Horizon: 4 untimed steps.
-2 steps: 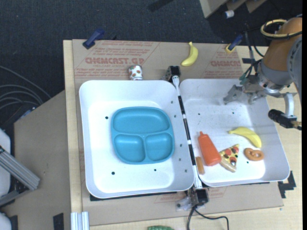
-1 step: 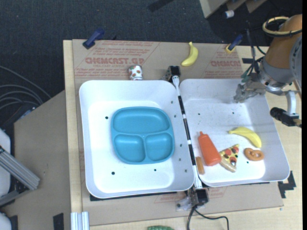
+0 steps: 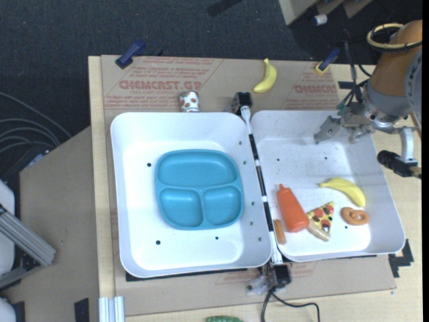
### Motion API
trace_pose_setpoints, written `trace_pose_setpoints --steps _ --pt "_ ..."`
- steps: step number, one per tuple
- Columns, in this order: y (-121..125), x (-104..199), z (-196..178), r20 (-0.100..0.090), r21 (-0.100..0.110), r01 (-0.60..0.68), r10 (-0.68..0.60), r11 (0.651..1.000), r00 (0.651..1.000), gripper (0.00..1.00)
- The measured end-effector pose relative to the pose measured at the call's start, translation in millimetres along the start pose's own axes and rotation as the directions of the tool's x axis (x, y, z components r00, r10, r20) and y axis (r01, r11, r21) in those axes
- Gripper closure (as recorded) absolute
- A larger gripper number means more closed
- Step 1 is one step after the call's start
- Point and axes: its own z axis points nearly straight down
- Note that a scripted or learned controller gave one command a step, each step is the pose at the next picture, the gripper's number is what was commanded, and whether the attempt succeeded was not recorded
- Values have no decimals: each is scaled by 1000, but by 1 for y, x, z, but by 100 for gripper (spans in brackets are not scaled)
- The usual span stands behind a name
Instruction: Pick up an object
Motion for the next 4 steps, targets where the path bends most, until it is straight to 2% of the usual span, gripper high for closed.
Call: trace_pose_setpoints --steps 1,2,3,4 --pt "1 0 -11 3 -3 1 -1 1000 1000 100" --pt "1 0 -10 2 -2 1 -1 1000 1000 0" --pt "9 -3 20 -17 11 0 0 1000 1000 0" --pt "10 -6 10 -6 3 0 0 1000 1000 100"
